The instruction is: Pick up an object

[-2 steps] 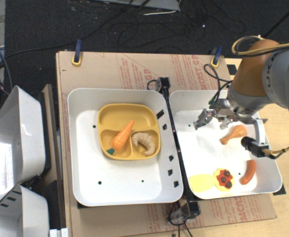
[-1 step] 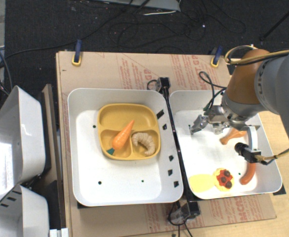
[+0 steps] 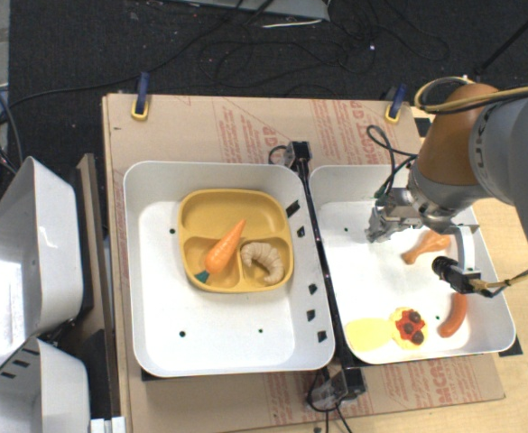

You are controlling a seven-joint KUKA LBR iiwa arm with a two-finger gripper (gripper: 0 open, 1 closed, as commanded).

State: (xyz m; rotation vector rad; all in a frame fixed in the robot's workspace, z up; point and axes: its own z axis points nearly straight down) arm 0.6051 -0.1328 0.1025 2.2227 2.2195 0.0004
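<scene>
My gripper (image 3: 383,227) hangs over the upper left part of the right bin (image 3: 354,269), and the grey arm with its orange band comes in from the right above it. A small orange piece (image 3: 423,247) lies just right of the gripper, apart from it. A reddish sausage (image 3: 453,314) rests near the bin's right wall. A flat yellow piece (image 3: 369,334) and a cluster of red berries (image 3: 410,326) lie at the bin's front. I see nothing held under the gripper.
The left bin (image 3: 155,314) holds a yellow divided plate (image 3: 191,215) with a carrot (image 3: 225,246) and a pale curled pastry (image 3: 264,262). A black divider runs between the bins. A black cable fitting (image 3: 453,273) juts out below the wrist.
</scene>
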